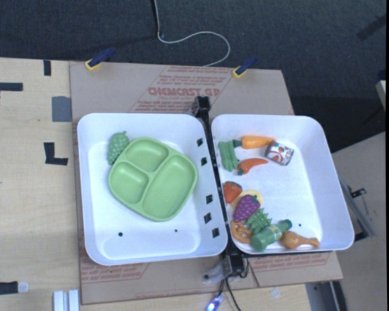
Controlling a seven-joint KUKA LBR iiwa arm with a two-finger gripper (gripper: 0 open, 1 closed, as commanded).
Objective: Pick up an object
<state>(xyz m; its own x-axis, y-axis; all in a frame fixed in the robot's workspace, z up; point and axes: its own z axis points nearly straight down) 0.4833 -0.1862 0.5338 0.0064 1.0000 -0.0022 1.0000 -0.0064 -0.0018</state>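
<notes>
- Right bin: it carries all the loose candidates for the pick. They crowd its left side, next to the divider between the two bins.
- Upper group: a carrot lies with its long axis roughly left to right. Below it lies an orange pepper, and to their left a green bean pod runs top to bottom. A small red-and-white can lies on its side just right of the carrot, apart from the bin wall.
- Lower group: a purple grape bunch, a red piece, a green leafy item and an orange squash-like piece touch or overlap. Their separate outlines are hard to make out.
- Left bin: it holds a green divided plate with a green grape bunch touching its upper-left edge.
- Arm: since it reaches in from the right, the can and the squash-like piece judge as the nearer, more open targets. The state of the fingers cannot be told from this view.
- Judgement: the can, standing free of its neighbours, offers the cleanest grasp across its short axis.
</notes>
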